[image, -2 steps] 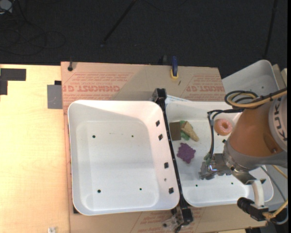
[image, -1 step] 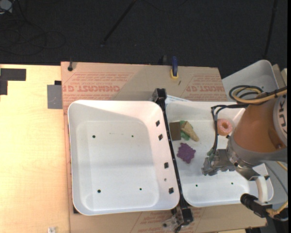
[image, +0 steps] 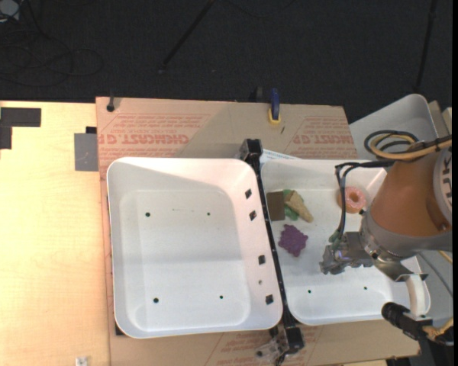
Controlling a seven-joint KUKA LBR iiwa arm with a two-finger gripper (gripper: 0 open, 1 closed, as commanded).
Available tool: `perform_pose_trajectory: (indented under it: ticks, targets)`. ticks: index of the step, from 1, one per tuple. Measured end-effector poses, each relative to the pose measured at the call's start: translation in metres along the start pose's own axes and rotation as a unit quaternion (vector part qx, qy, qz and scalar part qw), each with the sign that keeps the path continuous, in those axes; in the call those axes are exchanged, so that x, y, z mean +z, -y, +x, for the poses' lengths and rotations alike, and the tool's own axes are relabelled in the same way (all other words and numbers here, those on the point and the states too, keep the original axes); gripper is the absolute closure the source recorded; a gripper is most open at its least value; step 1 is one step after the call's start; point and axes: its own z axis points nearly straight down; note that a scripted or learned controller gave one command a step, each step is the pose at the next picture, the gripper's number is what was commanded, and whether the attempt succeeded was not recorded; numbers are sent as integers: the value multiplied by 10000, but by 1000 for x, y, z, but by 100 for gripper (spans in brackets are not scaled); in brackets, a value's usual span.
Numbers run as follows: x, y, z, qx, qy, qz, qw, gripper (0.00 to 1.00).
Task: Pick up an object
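1. The gripper [image: 334,264] sits low in the right-hand bin [image: 343,311], at the lower right of the frame, near the bin floor.
2. Whether it is released or clenched I cannot tell; its tip is small and dark against the white, and nothing is visibly caught in it.
3. Candidate objects lie to its left and above: a purple lump [image: 293,239] just beside it, a brown block [image: 275,204] touching a tan wedge [image: 299,206] near the divider, and a pink ring [image: 355,198] toward the upper right of the bin.
4. The purple lump looks the nearest target. A good attempt would centre over it before descending and straddle its widest part.
5. Lift straight up, clear of the divider [image: 263,235].
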Motion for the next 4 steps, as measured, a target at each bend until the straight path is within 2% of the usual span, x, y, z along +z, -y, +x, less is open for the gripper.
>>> perform_pose_trajectory:
  ticks: [1, 2, 3, 4]
  targets:
    - [-9, 0, -1, 22, -1, 8, 10000, 100]
    - [-131, -2, 58, -92, 3, -91, 9999, 100]
    - [-74, 1, -14, -19, 14, -3, 10000, 100]
    - [-1, -1, -90, -28, 10, -11, 10000, 100]
